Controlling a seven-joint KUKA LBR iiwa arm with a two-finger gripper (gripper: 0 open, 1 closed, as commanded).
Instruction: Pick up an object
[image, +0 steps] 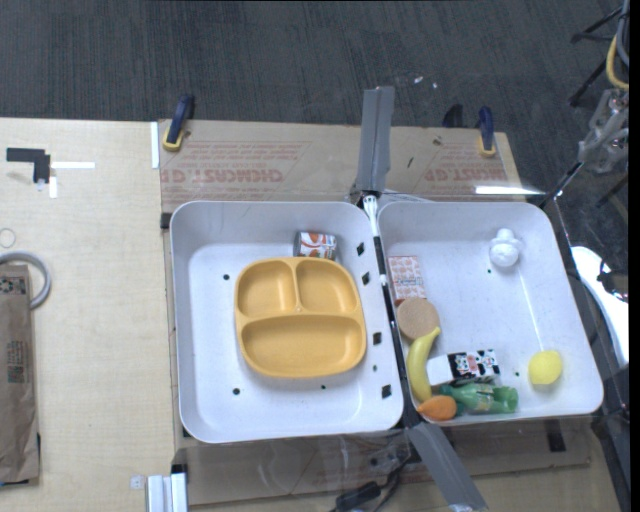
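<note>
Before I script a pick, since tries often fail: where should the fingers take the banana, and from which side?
Probably at mid-length, from straight above. The banana lies flat and runs roughly top to bottom, so close across its narrow width. Its ends are crowded: a tan disc at the top, an orange piece at the bottom.

A yellow banana (420, 362) lies in the right bin (560, 250), beside a brown disc (417, 317).

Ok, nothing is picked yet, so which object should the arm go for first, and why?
Probably the small round yellow ball in the right white bin. It sits alone on bare floor, apart from the crowded yellow banana, green bottle and black-and-white carton, so a descent beside it looks least likely to snag neighbours.
</note>
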